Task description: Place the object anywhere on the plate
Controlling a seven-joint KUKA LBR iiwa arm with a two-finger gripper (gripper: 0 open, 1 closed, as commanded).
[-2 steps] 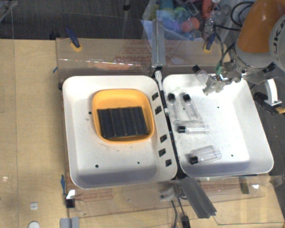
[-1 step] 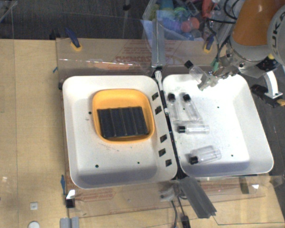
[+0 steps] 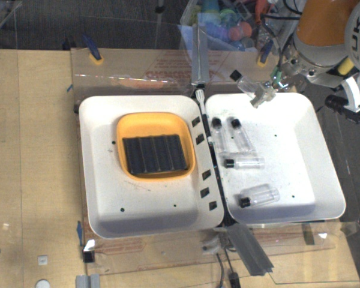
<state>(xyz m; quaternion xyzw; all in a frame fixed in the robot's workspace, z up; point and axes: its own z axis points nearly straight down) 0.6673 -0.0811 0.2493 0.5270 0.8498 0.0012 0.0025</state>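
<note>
A: Step? Hand [image 3: 263, 95] hangs over the right bin's [image 3: 324, 179] far edge with a clear vial [image 3: 249, 89] between its fingers.

B: Carrying. Next: traverse left to the orange plate [image 3: 155, 125], which lies well left of the hand in the left bin [image 3: 102, 209].

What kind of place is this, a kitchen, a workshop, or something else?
Most likely a robotics lab bench set up for pick-and-place trials. Two white bins sit side by side on a wooden bench, a grey and orange robot arm reaches in, and clear vials lie opposite a yellow plate.
</note>
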